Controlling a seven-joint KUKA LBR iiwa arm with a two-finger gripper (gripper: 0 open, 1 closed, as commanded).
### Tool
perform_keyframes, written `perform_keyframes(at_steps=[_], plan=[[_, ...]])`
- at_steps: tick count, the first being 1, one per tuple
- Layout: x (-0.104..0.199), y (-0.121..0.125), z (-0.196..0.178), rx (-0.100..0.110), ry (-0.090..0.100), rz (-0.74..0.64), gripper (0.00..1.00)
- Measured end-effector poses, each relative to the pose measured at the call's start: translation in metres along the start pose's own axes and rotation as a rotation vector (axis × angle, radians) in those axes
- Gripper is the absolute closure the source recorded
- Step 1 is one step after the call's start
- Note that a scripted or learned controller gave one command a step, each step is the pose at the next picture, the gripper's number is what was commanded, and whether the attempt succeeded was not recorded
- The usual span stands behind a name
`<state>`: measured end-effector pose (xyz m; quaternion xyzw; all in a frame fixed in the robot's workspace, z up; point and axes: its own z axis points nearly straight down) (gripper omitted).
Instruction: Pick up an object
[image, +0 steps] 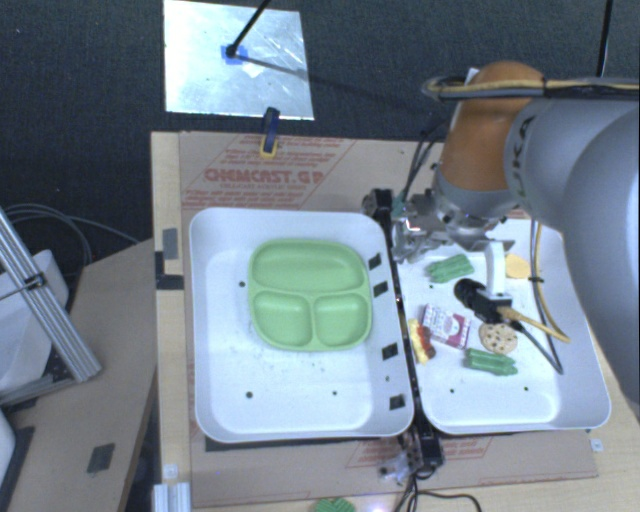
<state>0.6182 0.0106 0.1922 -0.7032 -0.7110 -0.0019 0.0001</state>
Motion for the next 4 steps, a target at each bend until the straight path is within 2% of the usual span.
perform_keyframes(at_steps=[1, 2, 3, 4], plan=[[0.120, 0.014, -0.030, -0.004, 0.004, -0.006, 1.00], [0.110, 0.014, -0.028, 0.001, -0.002, 0.007, 0.00], [0.054, 0.048, 0.010, 0.000, -0.004, 0.014, 0.00], [-0.032, -0.066, -0.044, 0.004, -0.005, 0.021, 0.00]])
